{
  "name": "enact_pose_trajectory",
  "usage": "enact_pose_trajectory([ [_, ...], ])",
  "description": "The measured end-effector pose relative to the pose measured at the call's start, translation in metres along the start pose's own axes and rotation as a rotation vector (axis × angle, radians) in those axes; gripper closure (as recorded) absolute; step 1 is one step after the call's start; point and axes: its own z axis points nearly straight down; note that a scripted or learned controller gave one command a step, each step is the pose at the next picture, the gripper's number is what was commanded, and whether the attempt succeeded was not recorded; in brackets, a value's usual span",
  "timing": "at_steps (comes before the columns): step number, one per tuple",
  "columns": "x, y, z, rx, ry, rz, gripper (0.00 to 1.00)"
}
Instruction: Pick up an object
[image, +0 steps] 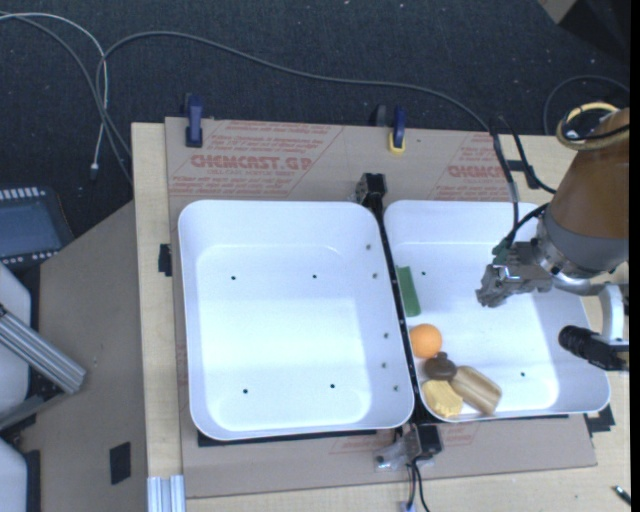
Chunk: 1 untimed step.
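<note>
Bins (290, 225): looking like smooth white plastic, giving off a soft sheen.
Bench (150, 300): showing matt pale board, like wood.
Sheet (250, 160): appearing as brown paper printed in red.
Ball (426, 340): looking smooth, orange.
Gripper (496, 285): showing dull grey metal.
Clamps (194, 120): looking like blue plastic.

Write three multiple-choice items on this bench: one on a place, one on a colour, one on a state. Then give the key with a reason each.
1. Where do the objects lie?
A. In the left bin
B. In the right bin, by its left wall
C. On the cardboard outside the bins

2. What colour is the ball?
A. Orange
B. Blue
C. White

3. Where is the gripper?
A. Above the right bin, apart from the objects
B. Resting on the ball
C. Over the left bin

Key: B, the green block and the rest lie in the right bin. A, the ball is orange. A, the gripper hangs right of the objects.
</note>
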Motion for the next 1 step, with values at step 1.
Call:
enact_pose_trajectory([
  [1,0.0,0.0012,-0.0479,0.0,0.0,0.0,1.0],
])
